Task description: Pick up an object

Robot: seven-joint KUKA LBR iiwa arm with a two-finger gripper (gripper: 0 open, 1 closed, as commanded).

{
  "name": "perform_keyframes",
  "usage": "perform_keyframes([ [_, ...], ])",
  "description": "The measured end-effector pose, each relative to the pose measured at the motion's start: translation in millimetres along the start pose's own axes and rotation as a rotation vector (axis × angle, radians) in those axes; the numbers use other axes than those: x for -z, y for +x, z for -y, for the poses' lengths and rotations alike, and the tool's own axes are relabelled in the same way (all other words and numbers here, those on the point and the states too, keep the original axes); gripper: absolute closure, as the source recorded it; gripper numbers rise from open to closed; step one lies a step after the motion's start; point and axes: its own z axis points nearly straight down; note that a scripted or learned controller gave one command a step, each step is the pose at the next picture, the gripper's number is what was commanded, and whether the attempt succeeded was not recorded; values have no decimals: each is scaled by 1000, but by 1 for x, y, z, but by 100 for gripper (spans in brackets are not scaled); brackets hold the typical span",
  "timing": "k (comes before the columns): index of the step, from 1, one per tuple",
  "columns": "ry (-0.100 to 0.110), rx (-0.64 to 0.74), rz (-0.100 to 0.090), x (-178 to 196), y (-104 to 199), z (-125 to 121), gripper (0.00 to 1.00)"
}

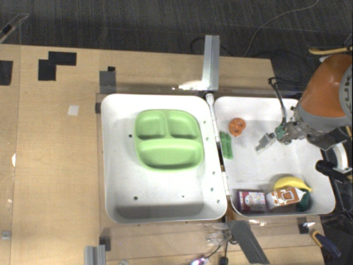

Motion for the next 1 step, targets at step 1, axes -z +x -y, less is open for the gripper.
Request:
perform_keyframes([
  [1,2,-175,-2,-3,20,8,0],
])
